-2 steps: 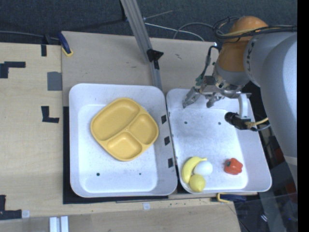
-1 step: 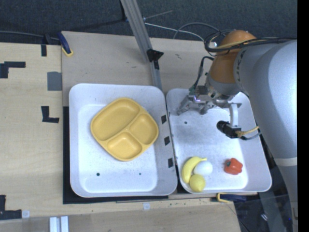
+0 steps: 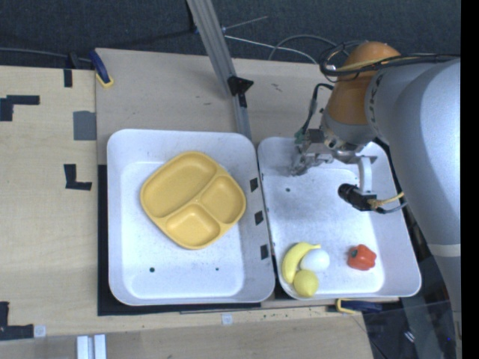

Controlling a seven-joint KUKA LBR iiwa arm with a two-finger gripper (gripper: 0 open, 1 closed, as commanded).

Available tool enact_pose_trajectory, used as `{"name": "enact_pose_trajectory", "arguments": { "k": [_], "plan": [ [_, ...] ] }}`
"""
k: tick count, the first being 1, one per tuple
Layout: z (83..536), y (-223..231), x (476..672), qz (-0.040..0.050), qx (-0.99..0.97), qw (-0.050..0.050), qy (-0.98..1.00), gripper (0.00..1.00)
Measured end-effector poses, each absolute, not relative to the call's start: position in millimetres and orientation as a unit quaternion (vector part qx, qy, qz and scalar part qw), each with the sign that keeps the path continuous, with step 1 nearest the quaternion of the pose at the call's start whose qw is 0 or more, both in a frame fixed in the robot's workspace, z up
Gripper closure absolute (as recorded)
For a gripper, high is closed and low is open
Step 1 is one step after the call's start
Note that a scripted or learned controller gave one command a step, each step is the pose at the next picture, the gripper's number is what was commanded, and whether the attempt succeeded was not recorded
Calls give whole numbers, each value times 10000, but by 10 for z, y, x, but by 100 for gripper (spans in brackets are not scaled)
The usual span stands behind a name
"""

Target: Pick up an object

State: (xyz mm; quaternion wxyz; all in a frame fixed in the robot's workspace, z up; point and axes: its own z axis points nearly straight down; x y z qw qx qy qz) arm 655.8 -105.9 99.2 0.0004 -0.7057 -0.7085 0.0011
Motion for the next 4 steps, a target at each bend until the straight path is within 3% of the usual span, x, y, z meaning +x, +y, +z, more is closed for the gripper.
{"name": "enact_pose_trajectory", "arguments": {
  "k": [3,4],
  "plan": [
    [2537,-927,6707,-17,-7063,-20,-7079,100],
    [2598,-425,6576,-6,-7051,5,-7091,100]
  ]
}}
